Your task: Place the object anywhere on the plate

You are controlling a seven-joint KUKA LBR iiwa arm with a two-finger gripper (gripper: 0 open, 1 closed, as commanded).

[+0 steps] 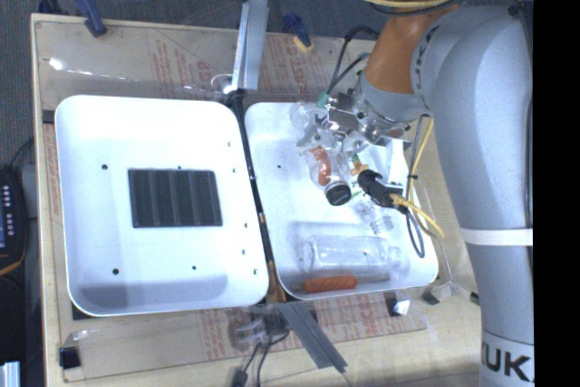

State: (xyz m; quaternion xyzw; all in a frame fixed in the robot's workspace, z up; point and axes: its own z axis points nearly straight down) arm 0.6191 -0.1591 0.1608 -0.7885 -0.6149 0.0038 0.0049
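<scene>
Gripper (332, 166): low over the far half of the right bin (272, 195); whether open or closed cannot be told from this view.
Object: probably the small orange piece (320, 164) right at the gripper; held or merely beside it, unclear.
Plate (175, 198): dark ribbed rectangle, middle of the left bin (82, 140), well apart from the gripper.
Other contents: clear cylinder (349, 251) and orange stick (331, 285) by the right bin's near wall.
Risk: an unsecured grasp could lift nothing, or drop the piece while crossing between bins.
</scene>
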